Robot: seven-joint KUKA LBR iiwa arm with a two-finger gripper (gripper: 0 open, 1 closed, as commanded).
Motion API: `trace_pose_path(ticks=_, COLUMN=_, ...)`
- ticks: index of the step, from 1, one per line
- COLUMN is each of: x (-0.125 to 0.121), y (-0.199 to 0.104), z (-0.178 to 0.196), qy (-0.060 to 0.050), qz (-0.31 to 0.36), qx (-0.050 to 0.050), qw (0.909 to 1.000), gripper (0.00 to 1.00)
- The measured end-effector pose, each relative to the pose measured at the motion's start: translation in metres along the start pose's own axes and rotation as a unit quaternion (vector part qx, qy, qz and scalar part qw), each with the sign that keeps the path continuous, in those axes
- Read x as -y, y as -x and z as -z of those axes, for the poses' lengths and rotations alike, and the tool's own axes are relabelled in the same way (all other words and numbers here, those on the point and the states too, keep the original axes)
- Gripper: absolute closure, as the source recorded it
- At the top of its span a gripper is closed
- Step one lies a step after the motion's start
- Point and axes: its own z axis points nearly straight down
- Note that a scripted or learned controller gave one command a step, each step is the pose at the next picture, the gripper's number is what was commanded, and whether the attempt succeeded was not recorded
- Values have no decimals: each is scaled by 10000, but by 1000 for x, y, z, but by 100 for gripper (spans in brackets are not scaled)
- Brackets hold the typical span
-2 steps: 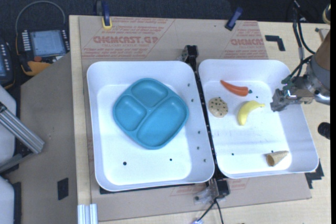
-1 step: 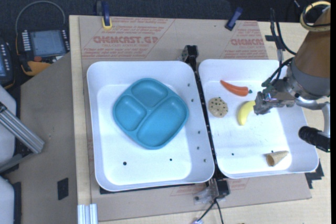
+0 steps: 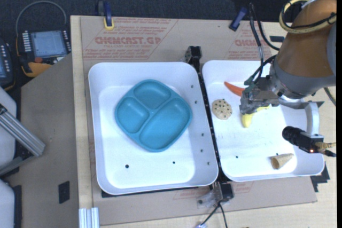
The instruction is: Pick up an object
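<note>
In the right bin [image 3: 256, 165] lie a round speckled cookie [image 3: 221, 109], an orange carrot [image 3: 233, 87], a small yellow piece [image 3: 247, 120] and a tan cone [image 3: 282, 160]. My gripper [image 3: 253, 104] hangs low over the bin's upper middle, directly above the yellow piece, whose lower end pokes out beneath it. The carrot's right end disappears behind the gripper. The cookie lies just to the gripper's left. The grey arm with its orange band [image 3: 307, 40] reaches in from the upper right.
A blue three-compartment plate [image 3: 153, 115] sits in the middle of the left bin [image 3: 107, 163]. A black camera fitting [image 3: 299, 139] on the arm hangs over the right bin's right side. A black clamp [image 3: 193, 54] sits between the bins at the back.
</note>
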Motion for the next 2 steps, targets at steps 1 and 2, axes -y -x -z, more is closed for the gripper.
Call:
trace_pose_path(ticks=1, x=3, y=-54, z=-14, qy=-20, qz=-27, qx=3, qw=10000, gripper=100)
trace_pose_path(ticks=2, x=13, y=-112, z=-8, qy=-9, qz=0, qx=-2, qw=10000, gripper=100)
